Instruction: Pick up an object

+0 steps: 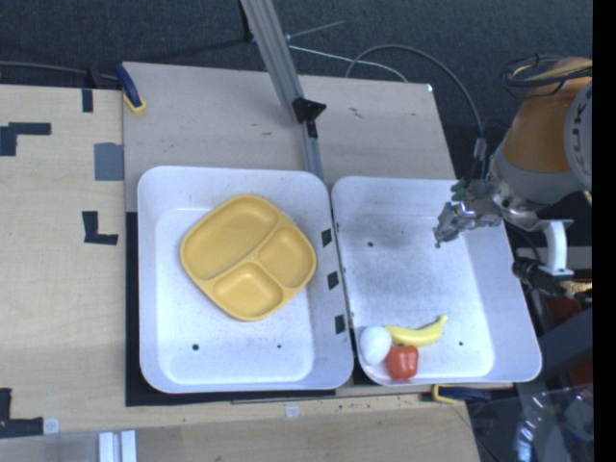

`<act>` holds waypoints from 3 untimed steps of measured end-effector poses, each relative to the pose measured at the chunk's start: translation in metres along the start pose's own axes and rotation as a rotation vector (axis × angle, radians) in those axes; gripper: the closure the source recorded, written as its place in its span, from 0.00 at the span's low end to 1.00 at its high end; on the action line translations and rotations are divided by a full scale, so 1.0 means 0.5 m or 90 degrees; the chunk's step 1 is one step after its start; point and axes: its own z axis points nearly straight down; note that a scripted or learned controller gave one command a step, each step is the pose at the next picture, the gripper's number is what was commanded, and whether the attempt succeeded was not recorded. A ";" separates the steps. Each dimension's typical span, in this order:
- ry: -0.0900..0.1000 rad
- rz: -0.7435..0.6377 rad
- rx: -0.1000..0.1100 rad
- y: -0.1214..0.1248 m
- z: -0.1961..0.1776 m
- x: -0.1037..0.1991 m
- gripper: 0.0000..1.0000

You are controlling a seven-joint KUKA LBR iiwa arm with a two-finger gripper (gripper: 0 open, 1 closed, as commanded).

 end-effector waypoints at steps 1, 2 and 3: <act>0.000 0.000 -0.001 0.003 -0.105 0.000 1.00; 0.002 -0.003 0.002 -0.008 -0.120 0.101 1.00; 0.002 -0.003 0.003 -0.031 -0.126 0.191 1.00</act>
